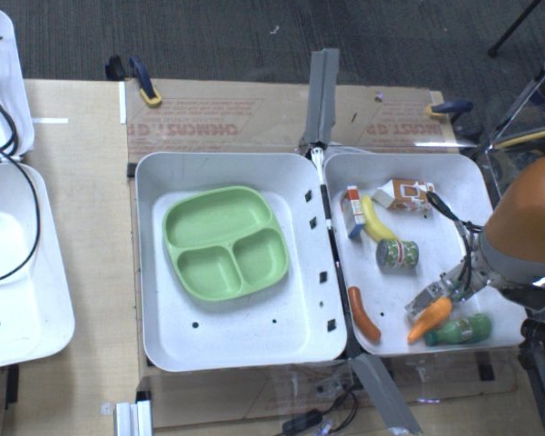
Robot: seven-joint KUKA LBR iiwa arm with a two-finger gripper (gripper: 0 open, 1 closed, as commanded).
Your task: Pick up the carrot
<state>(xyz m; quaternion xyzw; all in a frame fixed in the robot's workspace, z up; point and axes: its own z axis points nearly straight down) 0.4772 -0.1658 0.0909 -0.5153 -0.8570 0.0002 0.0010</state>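
Carrot [431,320], bottle [460,331] in right bin [472,175]

You can read 1 printed text for certain: red block lettering on the cardboard sheet [254,121] under the bins, well away from the gripper [447,289], on its far side past the left bin. It stands upside down and mirrored from this camera, and it looks like "CHEMCO21.GP", though the last letters are doubtful. A second run of the same red lettering sits on the cardboard [395,127] beyond the right bin, also reversed and too faint to spell out. The small box [407,194] and the can [398,254], both a little beyond the gripper, carry labels, but their print is too small to read.
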